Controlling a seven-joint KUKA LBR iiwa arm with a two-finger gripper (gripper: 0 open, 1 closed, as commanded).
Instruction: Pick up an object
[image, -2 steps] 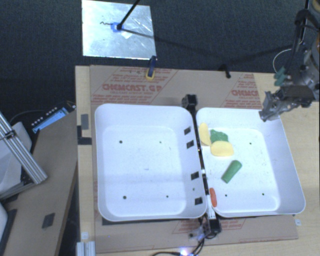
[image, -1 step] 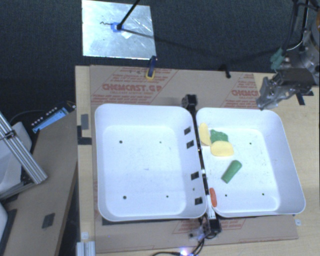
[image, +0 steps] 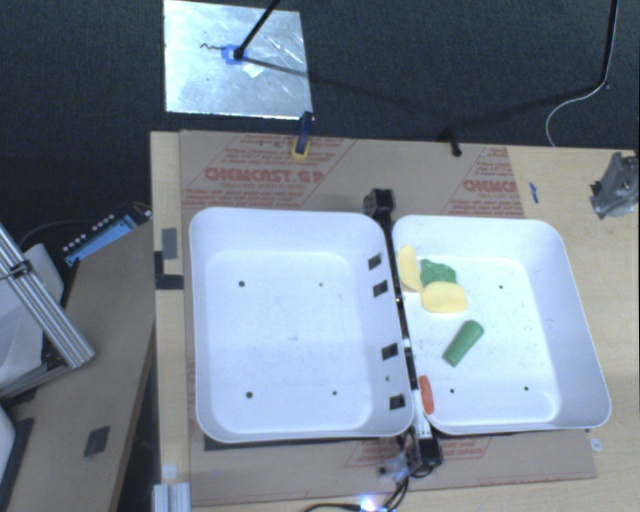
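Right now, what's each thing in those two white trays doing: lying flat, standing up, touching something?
Green cylinder: lying on its side, apart from the others, right bin.
Yellow oval piece: lying flat, touching the dark green piece.
Dark green piece: flat, between the two yellow ones.
Yellow piece: against the right bin's left wall.
Orange piece: lying along the same wall, alone.
Left bin: upright.

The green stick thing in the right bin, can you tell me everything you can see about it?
The short green cylinder-shaped block looks smooth and solid, maybe plastic or foam. It lies flat on the floor of the right shallow white bin, tilted diagonally, its upper end pointing up and to the right. It sits near the bin's middle, just below the pale yellow rounded piece, with a small gap between them. It touches only the bin floor.
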